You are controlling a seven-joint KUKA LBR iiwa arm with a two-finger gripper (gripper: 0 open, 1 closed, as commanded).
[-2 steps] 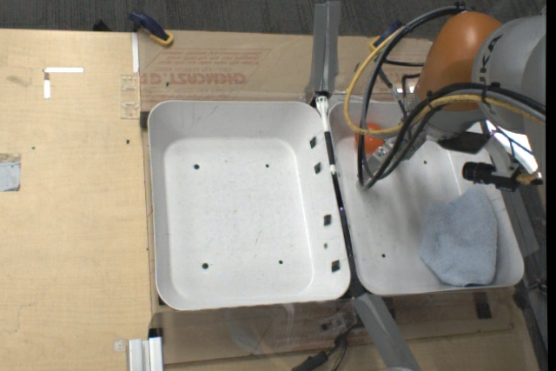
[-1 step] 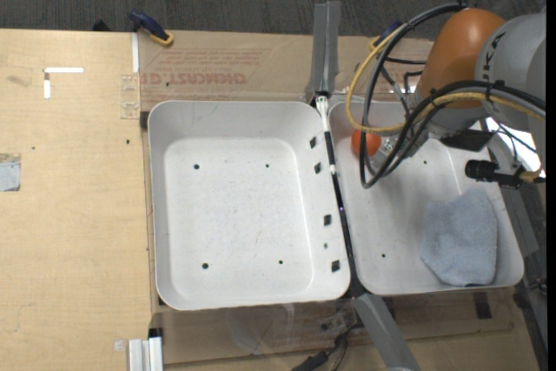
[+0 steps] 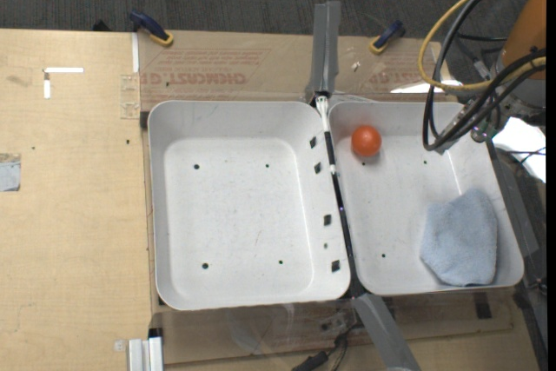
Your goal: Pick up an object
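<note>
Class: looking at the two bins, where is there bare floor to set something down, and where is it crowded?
The left bin has bare floor wall to wall. In the right bin, free floor lies between the orange ball and the blue cloth. Its right corners are crowded by cloth and cables.

arm (image 3: 532, 22): cut off by right edge; orange band partly seen behind looping cables (image 3: 460, 74)
right bin (image 3: 382, 269): far right rim hidden beneath arm hardware
cardboard lettering (image 3: 204, 76): too faint to read

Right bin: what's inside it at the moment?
The right bin holds an orange ball near its far left corner and a crumpled blue cloth at near right. Anything under the cloth is hidden.
</note>
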